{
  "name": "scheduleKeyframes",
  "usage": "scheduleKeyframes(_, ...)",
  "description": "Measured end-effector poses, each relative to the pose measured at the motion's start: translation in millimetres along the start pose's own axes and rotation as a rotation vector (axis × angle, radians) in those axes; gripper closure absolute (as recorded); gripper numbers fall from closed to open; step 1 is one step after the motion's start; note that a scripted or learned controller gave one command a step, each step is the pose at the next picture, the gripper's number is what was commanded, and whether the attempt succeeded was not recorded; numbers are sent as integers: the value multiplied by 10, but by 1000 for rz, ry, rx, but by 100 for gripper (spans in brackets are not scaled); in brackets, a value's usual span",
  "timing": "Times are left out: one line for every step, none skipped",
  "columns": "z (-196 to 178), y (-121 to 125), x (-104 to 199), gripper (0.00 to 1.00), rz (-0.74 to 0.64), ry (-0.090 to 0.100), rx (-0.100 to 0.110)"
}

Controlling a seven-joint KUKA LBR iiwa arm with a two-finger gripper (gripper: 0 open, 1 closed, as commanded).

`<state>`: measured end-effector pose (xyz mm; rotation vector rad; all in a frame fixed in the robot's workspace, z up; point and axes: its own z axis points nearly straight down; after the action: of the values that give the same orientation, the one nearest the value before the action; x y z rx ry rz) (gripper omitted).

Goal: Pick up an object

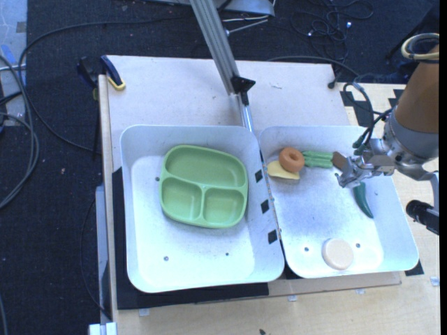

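Observation:
In the right bin (393, 246) lie an orange-brown doughnut (291, 160) resting on a yellow wedge (281, 174), and a light green vegetable (318, 160) just to their right. A small brown piece (339, 161) lies at that vegetable's right end. My gripper (349, 176) hangs low over the bin's right half, beside the brown piece. A dark green pepper (365, 202) lies just below and right of the gripper. A cream round disc (339, 253) sits near the bin's front wall.
The left bin (140, 246) holds a light green divided plate (166, 187). A slanted metal pole (216, 37) comes down to the join between the bins. Cables lie on the dark floor at the left and the back.

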<state>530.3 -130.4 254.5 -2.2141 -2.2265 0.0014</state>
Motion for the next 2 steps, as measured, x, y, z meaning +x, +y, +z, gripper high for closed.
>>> scheduleKeyframes(-11, -39, 594, 100, -1, 1, 0)
scheduleKeyframes(80, -89, 1024, 100, -1, 0, 0)
